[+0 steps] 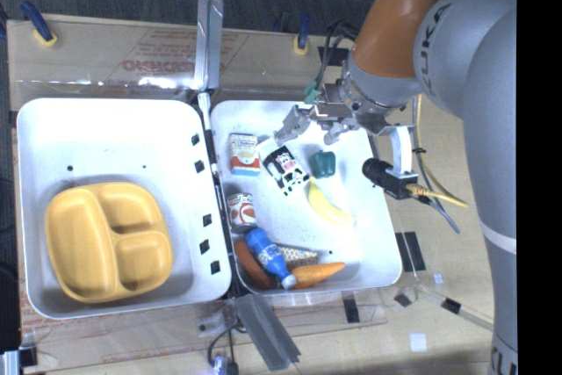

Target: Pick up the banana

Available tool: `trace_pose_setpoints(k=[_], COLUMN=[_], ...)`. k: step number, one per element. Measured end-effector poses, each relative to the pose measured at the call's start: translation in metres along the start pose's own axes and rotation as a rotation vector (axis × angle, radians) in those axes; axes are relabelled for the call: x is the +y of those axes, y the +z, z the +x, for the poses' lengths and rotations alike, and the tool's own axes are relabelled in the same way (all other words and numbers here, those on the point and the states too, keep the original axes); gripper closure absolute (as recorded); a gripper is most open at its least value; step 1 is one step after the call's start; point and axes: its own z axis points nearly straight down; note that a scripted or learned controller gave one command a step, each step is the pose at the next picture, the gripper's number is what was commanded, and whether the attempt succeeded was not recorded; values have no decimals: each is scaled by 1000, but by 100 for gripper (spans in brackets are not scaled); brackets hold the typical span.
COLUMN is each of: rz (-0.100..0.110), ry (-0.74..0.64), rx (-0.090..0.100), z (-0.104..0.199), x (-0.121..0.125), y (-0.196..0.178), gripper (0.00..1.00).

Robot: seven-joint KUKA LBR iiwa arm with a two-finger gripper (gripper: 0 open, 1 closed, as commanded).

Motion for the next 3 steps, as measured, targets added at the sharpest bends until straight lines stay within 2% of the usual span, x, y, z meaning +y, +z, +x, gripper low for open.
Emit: trace_pose_setpoints(k=[2,3], rz=[-1,-1], ry=[-74,-80], rx=[0,0], z=[-101,-100], x=[-64,-64], y=[147,137], gripper=[0,100])
